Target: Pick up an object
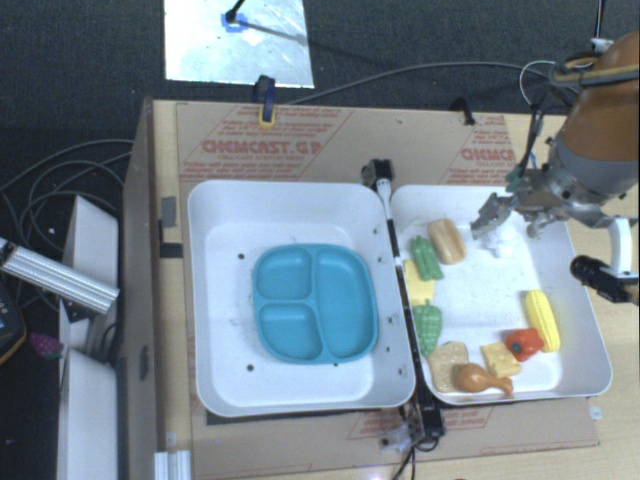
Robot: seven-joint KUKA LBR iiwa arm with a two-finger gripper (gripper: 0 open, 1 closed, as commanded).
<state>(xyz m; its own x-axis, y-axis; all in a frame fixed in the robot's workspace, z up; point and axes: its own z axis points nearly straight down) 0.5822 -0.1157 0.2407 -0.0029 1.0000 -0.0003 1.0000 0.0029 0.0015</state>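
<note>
- Status: no object has been lifted; every item lies on the floor of the right bin [590,368], so the grasp, the closing and the lift are all judged to remain
- Nearest the camera, far below and slightly left of the tool: a brown drumstick-shaped piece [480,377] by the bin's near wall, touching a tan round cracker [449,354] on its left
- Just beyond these, below the tool: a red tomato-like piece [523,343] resting against a yellow cheese block [499,357], and a yellow corn cob [542,318] beside them, well apart from the tool
- Left of and below the tool: two green vegetable pieces [426,260] with a yellow strip [418,286] between them, along the bin's left wall
- Closest candidate: a tan bread roll [446,240], just left of and slightly below the tool, near but not touching
- Tool [492,230]: poised over the far part of the right bin, nothing seen between its fingers; whether it is open or closed cannot be told
- Further left of the tool: the left bin [215,218] holding a blue divided plate [314,303], with no graspable pieces on it
</note>
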